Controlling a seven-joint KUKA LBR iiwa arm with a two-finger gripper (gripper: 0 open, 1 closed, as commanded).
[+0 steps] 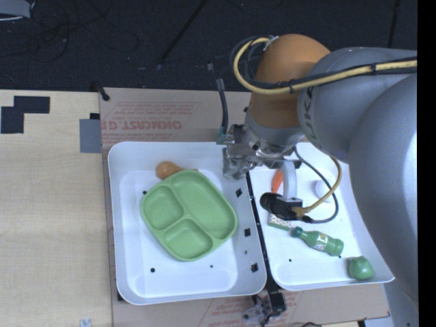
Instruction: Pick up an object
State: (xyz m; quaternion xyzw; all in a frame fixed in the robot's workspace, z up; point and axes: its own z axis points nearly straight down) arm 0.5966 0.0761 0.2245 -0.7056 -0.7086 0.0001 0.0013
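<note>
Dark floor and loose cables behind a pale wooden bench; we're over two white bins, the gripper low at the wall between them; whether it's clasping anything we cannot tell. Nearest target: a smooth green divided plate in the left bin, hiding an orange ball; its broad rim may slip. A glossy green bottle lies in the right bin.

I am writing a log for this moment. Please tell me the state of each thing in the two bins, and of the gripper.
green divided plate: flat, right way up, left bin.
orange ball: left bin, partly behind the plate.
green bottle: lying on its side, right bin.
green round object: resting in the right bin's corner.
gripper: over the divide between the bins.
</note>
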